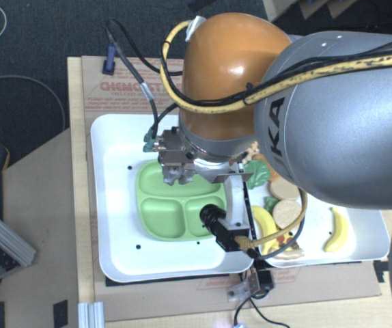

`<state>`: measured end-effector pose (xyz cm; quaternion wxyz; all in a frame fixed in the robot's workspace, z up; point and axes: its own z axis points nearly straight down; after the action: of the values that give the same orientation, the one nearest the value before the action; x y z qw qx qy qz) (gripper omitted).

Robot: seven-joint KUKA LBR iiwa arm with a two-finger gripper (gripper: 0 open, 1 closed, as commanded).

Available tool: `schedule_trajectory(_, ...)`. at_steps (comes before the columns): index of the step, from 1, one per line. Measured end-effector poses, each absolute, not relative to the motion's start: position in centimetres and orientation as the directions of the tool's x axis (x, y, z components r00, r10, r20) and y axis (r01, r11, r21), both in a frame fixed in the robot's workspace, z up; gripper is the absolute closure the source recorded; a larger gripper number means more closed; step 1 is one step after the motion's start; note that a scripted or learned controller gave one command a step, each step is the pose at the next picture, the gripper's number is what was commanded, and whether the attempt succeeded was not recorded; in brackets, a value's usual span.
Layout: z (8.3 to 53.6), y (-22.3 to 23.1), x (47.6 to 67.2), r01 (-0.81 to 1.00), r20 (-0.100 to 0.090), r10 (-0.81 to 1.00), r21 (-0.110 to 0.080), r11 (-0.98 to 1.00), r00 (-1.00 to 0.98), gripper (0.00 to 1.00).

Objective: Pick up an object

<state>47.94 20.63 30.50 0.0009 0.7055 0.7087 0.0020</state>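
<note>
Start at the left bin [107, 183]. A green divided tray [169, 207] lies flat near the bin's middle, its compartments facing up. That low, broad shape gives a two-finger grasp little to close on except a rim or a divider.

The arm's wrist [223, 80] hangs over the tray's 12 to 1 o'clock edge and covers whatever lies under it. Because of that, you cannot tell whether the gripper is wide, narrow or closed on anything, and you cannot count anything as held. From where it hangs, I judge the tray's far rim to be the likeliest target.

The right bin [370, 248] holds small food pieces crowded along its 9 o'clock wall:
- a green leafy piece [259, 175]
- two pale round slices [285, 200]
- a banana [264, 224], touching or overlapping the slices

A second banana [337, 229] lies apart, toward 3 o'clock. It sits free of its neighbours, so it looks the easier pick if the tray attempt fails.
</note>
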Motion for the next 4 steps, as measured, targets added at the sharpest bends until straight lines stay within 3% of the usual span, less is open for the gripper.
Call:
schedule_trajectory(1, 20.9, 19.9, 58.6, 1.0, 0.001, 1.0, 0.009, -0.002, 0.002, 1.0)
schedule_trajectory(2, 23.7, 20.3, 49.5, 1.0, 0.001, 1.0, -0.007, 0.003, -0.003, 1.0)
schedule_trajectory(3, 24.2, 22.6, 58.4, 1.0, 0.001, 1.0, 0.008, 0.003, -0.003, 1.0)
schedule_trajectory(4, 24.6, 22.5, 62.2, 1.0, 0.001, 1.0, 0.005, 0.002, -0.002, 1.0)
